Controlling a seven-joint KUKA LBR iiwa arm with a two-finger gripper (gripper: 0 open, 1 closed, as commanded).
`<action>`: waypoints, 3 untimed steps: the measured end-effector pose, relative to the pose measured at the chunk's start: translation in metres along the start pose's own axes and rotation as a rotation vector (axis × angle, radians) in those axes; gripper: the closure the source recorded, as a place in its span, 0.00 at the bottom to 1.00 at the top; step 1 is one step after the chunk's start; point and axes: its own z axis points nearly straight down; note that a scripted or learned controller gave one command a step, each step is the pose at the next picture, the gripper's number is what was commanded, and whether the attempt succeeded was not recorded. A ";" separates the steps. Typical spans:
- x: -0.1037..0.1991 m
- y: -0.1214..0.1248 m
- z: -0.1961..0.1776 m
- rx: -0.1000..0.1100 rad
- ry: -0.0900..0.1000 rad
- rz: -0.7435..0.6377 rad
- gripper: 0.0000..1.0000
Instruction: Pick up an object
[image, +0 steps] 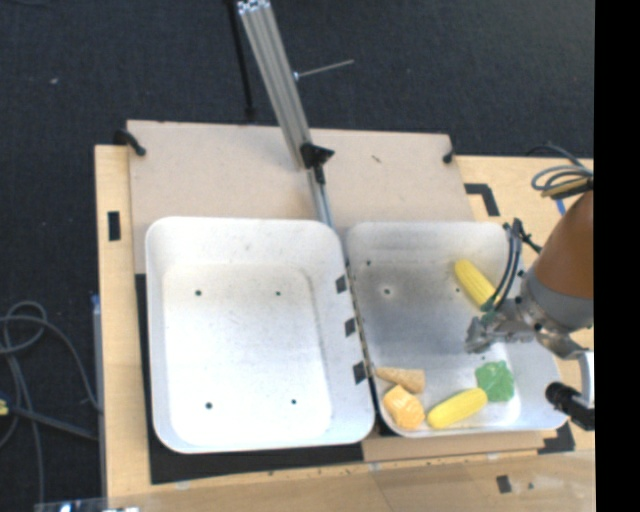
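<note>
The right bin (420, 250) holds several small objects. A yellow corn-like piece (473, 282) lies near its right wall. A green lump (495, 381) sits at the front right, with a yellow oblong piece (456, 407) just in front of it. An orange chunk (403, 408) and a tan piece (401, 377) lie at the front left corner. My gripper (487, 335) hangs over the right side of this bin, between the corn-like piece and the green lump, just above the green lump. I see nothing held in it.
The left bin (250, 235) stands beside the right one. A slanted aluminium bar (283, 85) rises from behind the bins. The arm's orange band (570, 250) overhangs the right bin's right wall. Cables (558, 178) lie at the far right.
</note>
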 end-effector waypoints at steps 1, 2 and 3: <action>0.000 0.012 -0.057 -0.001 -0.001 -0.011 1.00; -0.001 0.013 -0.061 0.004 0.001 -0.012 1.00; 0.050 0.040 -0.070 0.003 0.003 -0.016 1.00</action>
